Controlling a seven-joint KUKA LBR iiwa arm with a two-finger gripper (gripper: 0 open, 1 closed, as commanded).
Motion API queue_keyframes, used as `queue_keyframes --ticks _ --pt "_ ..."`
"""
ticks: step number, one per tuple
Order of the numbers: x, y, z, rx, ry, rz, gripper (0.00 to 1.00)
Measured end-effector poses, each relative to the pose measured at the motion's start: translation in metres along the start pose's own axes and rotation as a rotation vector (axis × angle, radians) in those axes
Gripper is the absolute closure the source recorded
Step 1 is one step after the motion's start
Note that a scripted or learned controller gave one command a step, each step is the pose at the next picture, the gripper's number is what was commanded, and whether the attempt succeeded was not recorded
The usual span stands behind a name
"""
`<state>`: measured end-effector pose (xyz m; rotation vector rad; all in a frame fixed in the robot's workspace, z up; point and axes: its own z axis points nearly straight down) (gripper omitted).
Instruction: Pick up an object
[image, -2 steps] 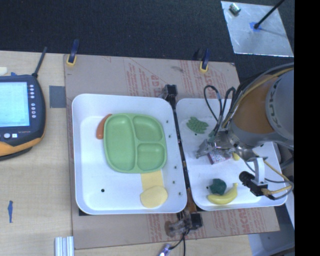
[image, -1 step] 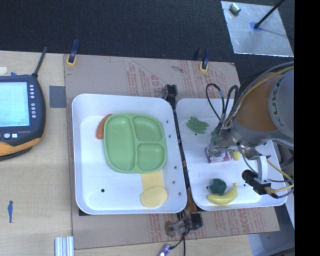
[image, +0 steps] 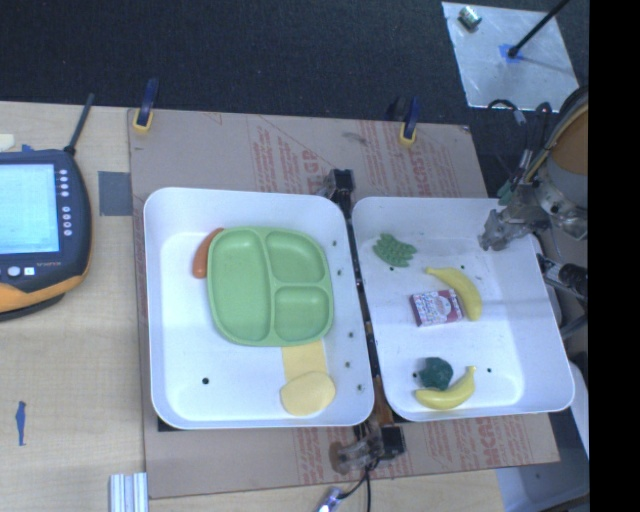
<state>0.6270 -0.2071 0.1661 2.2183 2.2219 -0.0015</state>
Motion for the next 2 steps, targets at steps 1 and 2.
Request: queue_keyframes --ticks 1,2 --pt "0.001 0.0 0.001 0.002 0.002 -0.001 0.0" --pt "0.047 -0.026 0.075 0.005 0.003 -0.003 0.0"
